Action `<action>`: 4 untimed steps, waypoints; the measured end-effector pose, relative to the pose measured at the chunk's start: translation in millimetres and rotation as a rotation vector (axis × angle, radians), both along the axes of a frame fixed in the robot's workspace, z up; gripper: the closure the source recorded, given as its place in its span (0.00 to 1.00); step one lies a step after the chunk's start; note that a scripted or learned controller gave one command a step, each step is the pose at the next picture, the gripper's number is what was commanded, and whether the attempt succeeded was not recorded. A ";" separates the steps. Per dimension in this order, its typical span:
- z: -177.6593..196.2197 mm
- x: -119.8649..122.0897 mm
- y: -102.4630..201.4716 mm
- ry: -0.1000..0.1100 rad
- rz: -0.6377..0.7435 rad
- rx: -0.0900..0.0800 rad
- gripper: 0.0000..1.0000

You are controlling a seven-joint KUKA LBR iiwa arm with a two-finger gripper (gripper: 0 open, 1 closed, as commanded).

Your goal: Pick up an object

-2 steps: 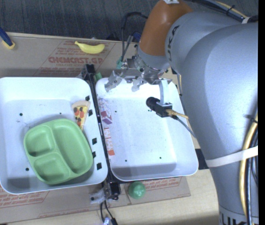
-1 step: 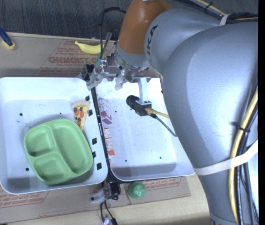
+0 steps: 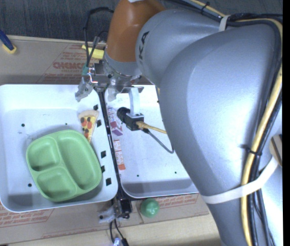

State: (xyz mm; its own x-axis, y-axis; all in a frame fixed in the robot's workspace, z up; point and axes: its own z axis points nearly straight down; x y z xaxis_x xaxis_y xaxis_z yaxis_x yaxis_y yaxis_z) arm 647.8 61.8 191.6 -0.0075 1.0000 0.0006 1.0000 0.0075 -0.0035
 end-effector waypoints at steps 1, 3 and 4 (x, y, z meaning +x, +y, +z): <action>-101.9 -7.4 107.0 0.004 0.001 -0.001 0.00; -87.9 -83.0 155.2 -0.009 0.007 -0.004 1.00; -87.7 -82.8 155.4 -0.010 0.008 -0.004 0.00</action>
State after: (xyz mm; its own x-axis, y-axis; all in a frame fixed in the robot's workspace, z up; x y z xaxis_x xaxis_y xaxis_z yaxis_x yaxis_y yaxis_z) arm 565.0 217.2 103.9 -0.0154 0.9999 -0.0036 0.9999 0.0154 0.0061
